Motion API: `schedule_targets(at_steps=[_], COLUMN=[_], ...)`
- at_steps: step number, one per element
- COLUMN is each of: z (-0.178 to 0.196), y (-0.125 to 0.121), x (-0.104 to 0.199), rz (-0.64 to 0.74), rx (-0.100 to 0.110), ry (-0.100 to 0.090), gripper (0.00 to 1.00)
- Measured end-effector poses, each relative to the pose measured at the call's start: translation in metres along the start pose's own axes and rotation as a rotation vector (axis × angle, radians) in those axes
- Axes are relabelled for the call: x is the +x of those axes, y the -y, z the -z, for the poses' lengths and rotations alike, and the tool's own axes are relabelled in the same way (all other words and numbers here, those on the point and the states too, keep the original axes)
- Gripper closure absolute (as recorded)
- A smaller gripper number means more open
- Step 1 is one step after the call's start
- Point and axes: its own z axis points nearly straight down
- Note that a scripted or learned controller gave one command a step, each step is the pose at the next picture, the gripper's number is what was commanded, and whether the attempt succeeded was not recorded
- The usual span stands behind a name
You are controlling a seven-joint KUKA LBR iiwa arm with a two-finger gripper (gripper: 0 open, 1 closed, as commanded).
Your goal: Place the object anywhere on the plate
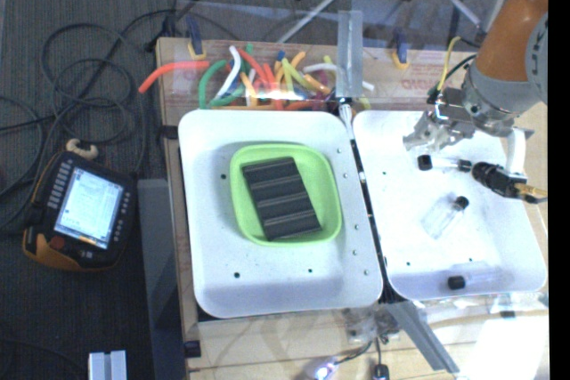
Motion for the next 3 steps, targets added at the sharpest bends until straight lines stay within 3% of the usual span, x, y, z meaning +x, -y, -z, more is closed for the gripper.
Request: schedule_targets(at_steps=[1,2,3], z=[-0.039,-0.016,-0.016], y=[0.086,0.104,0.104], x=[0.029,0.09,0.089], rz=[0.011,0.093,0.093], rx=[0.002,0.0,0.0], ry=[-0.005,-0.005,-0.005], gripper=[1.0,1.0,0.0])
